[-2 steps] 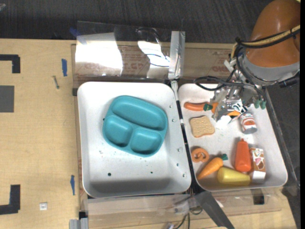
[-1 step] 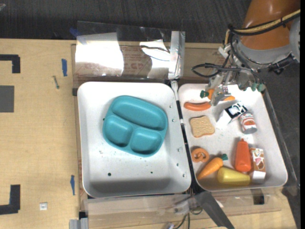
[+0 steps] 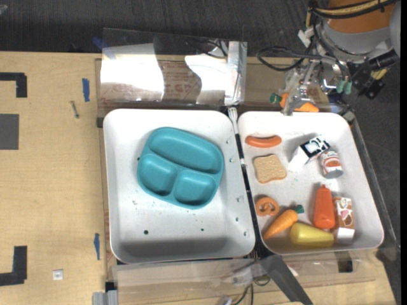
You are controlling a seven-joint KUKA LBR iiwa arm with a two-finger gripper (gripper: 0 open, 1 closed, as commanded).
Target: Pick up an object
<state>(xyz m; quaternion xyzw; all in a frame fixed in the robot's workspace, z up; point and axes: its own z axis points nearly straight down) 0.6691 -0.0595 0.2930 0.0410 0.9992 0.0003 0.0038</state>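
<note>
The right bin [image 3: 365, 170] holds several toy foods: a sausage [image 3: 263, 140], a bread slice [image 3: 269, 168], a black-and-white carton [image 3: 311, 149], a small can [image 3: 331, 164], a pretzel [image 3: 266, 205], a carrot [image 3: 280, 222], a yellow piece [image 3: 311, 235], an orange-red bottle [image 3: 324, 207] and a small juice box [image 3: 344, 211]. My gripper [image 3: 296, 97] hangs over the far rim of this bin, above the sausage. A small orange object [image 3: 308, 107] lies right beside the gripper tip at the rim; I cannot tell if it is held.
A teal divided plate [image 3: 180, 167] lies in the left bin [image 3: 121, 138]. A clear plastic sheet [image 3: 172, 75] stands behind the left bin. Cables and the arm's wrist [image 3: 356, 24] crowd the upper right. A small green-and-orange bit [image 3: 275, 97] sits behind the right bin.
</note>
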